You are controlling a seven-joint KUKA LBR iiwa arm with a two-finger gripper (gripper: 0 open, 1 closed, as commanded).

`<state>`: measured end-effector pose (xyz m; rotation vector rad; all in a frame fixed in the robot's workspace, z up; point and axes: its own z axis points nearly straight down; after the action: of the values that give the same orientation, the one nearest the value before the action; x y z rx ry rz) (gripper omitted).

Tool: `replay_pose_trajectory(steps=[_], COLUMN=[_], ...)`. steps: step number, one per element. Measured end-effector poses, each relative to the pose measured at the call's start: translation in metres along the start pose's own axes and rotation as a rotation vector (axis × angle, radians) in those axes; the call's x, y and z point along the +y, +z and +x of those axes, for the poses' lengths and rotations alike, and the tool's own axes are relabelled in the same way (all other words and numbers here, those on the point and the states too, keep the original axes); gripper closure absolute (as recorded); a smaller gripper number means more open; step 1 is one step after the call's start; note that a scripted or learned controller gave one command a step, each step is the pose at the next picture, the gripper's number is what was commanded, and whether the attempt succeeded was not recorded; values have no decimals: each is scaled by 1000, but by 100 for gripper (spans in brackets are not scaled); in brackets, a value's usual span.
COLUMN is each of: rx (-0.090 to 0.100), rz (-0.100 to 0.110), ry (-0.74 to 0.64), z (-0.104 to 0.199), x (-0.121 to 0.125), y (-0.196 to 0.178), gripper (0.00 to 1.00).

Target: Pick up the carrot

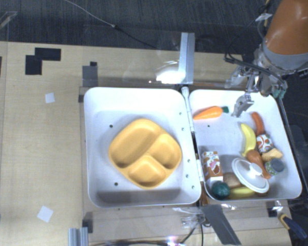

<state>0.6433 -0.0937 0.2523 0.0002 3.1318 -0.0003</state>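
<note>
Carrot: you will find the carrot lying on its side in the right bin, up in the far left corner, orange tip toward the divider and green stub toward the arm
Gripper: your gripper hangs over the far part of the right bin, just right of the carrot and apart from it; whether it is spread or closed you cannot tell from this angle, and nothing shows in its grasp
Arm: the orange band sits at the upper right, above the bin's far right corner
Right bin, other contents: you have a banana, a sausage-like red piece, a small printed carton, a white lid and a dark green round fruit crowded toward the near right side
Left bin: the left bin holds a yellow divided plate, near the middle, well apart from the carrot
</note>
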Motion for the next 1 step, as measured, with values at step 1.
replay_pose_trajectory(steps=[1], rx=[9], rz=[-2], ry=[48], z=[13], x=[6], y=[104], gripper=[0])
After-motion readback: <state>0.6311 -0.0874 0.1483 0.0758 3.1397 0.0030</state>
